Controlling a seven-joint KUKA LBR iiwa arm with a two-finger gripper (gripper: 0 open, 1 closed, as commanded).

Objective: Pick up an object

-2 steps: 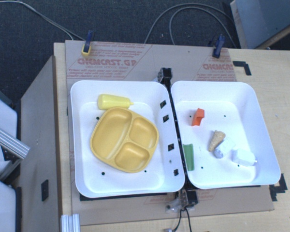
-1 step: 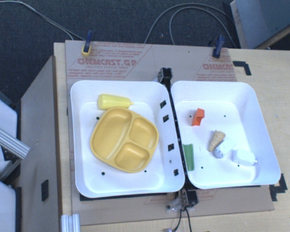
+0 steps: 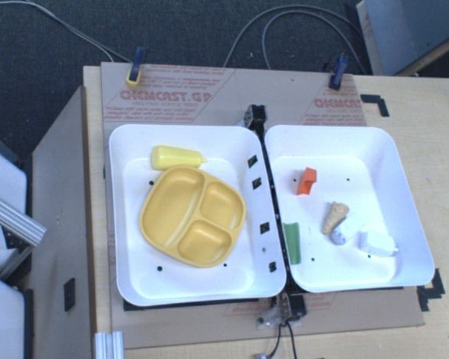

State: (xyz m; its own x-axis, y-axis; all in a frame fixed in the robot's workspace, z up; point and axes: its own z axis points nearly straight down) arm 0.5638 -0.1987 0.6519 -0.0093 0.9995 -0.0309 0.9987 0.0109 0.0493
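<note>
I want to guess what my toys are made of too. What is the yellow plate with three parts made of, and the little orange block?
The yellow plate looks like smooth moulded plastic: one even colour, rounded dividers, a soft sheen. The orange block is probably plastic or painted wood; its flat matte faces and sharp edges fit either, and it is too small here to tell.

White bins hold a yellow divided plate, yellow bottle — and an orange block, green stick, tan cone.
</note>
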